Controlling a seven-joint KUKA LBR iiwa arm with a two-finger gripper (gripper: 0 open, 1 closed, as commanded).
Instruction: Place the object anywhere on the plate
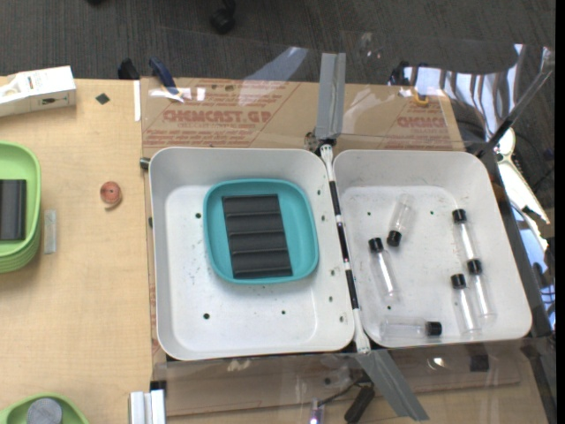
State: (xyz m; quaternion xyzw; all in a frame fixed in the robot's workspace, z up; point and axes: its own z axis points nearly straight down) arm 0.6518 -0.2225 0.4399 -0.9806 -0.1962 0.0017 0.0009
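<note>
A teal square plate sits in the middle of the left white bin. A dark ribbed block lies on the plate. In the right white bin lie several clear plastic tubes with black caps. One tube lies near the bin's centre and another just left of it. Two more tubes run along the right side. A further tube rests against the front wall.
A metal divider separates the two bins. Brown cardboard lies behind them. On the wooden bench to the left are a green stacked dish, a small reddish disc and a white box.
</note>
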